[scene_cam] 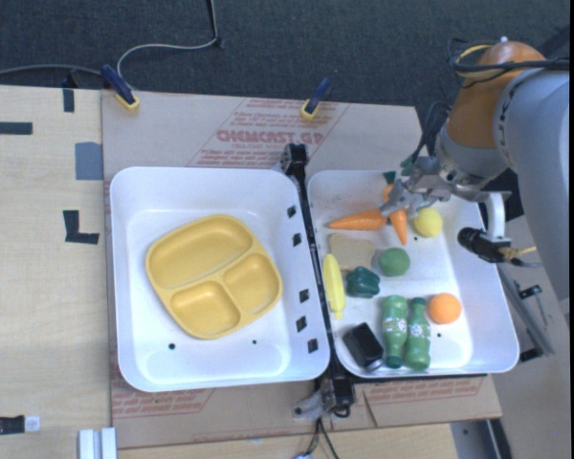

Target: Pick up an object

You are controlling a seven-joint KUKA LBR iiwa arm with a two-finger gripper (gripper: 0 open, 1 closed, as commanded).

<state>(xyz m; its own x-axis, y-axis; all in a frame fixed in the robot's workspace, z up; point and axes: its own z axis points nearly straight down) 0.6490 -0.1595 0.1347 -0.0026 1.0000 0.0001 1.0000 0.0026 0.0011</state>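
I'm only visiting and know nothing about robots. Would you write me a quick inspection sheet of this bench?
Surface: brown board bearing two white bins side by side.
Job's things: right bin holds two carrots, a yellow ball, a green ball, an orange ball, two green bottles, a dark green piece, a corn cob, a black block.
Clutter: left bin holds a yellow divided tray.
Grippers: gripper over the carrots; grip unclear.
Cables: one black cable behind the board.
Surroundings: dark carpet, clamps.
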